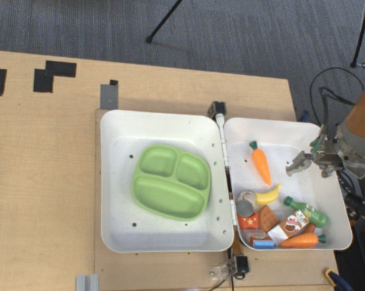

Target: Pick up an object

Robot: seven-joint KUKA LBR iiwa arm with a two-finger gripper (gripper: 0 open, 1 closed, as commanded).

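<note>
The right bin holds toy food. A small orange carrot lies near its far left, and a yellow banana sits below it. A green bottle, a larger carrot, a grey can, a red piece, a brown piece and a printed box crowd the near end. My gripper hangs over the bin's right-centre, to the right of the small carrot and above the bottle. It is open, with nothing between its fingers.
The left bin carries a green divided plate. A black clamp stands at the far end of the rim between the bins. Cables trail along the right side and the bench's near edge.
</note>
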